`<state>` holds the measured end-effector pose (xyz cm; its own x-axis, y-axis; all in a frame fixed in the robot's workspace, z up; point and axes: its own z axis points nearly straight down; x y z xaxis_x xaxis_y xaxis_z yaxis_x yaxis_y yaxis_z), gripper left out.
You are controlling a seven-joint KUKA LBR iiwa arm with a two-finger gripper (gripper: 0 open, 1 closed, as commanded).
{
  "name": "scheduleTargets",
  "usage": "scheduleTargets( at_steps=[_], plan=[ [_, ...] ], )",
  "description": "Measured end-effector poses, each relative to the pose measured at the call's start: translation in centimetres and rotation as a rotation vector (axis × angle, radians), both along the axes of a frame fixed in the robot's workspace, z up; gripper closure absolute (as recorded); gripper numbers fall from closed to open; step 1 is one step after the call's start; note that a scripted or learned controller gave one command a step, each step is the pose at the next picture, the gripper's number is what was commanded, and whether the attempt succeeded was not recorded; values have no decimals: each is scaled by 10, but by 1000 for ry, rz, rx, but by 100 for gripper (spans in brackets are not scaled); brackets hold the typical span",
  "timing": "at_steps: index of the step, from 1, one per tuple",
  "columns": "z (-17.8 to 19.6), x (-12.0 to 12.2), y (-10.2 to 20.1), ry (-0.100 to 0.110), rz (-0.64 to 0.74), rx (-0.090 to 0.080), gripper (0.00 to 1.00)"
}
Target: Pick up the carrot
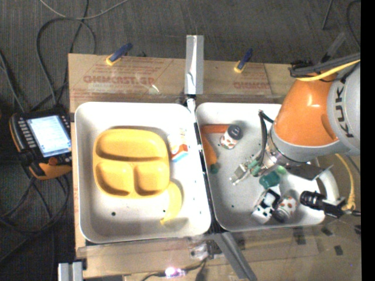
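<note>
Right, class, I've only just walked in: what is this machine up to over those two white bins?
A grey and orange robot arm reaches in from the right over the right bin, with its gripper low among a small clutter of items there. The carrot, an orange piece, lies along that bin's left wall, apart from the gripper and not picked up. The left bin holds a yellow divided tray and a banana beside it.
</note>
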<state>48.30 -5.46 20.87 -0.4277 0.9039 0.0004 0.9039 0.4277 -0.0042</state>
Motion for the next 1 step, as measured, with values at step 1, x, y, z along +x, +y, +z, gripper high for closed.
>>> scheduleTargets(
  at_steps=[1],
  plan=[
    [60, 1, 5, -3, -112, -1, 100]
  ],
)
